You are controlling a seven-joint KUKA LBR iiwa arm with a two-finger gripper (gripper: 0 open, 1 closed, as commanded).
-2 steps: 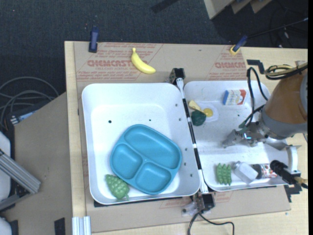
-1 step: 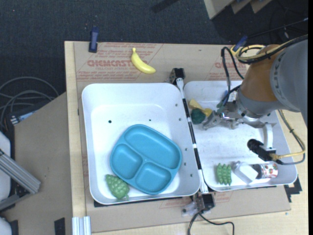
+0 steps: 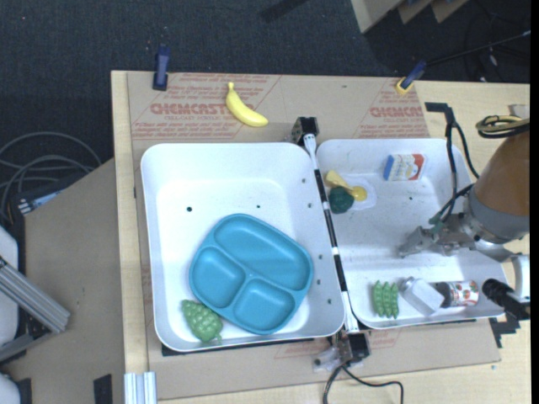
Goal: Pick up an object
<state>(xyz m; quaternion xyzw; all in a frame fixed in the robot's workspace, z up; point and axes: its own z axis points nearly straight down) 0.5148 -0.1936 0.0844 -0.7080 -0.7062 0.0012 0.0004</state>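
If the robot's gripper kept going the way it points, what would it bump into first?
The gripper points toward the picture's left, over a bare stretch of the right bin. Going straight on, it would probably meet the wall between the two bins first. If it tilts downward, it may touch the bin floor sooner; depth is unclear.

"CHEMCAST" on cardboard sheet (image 3: 194, 112)
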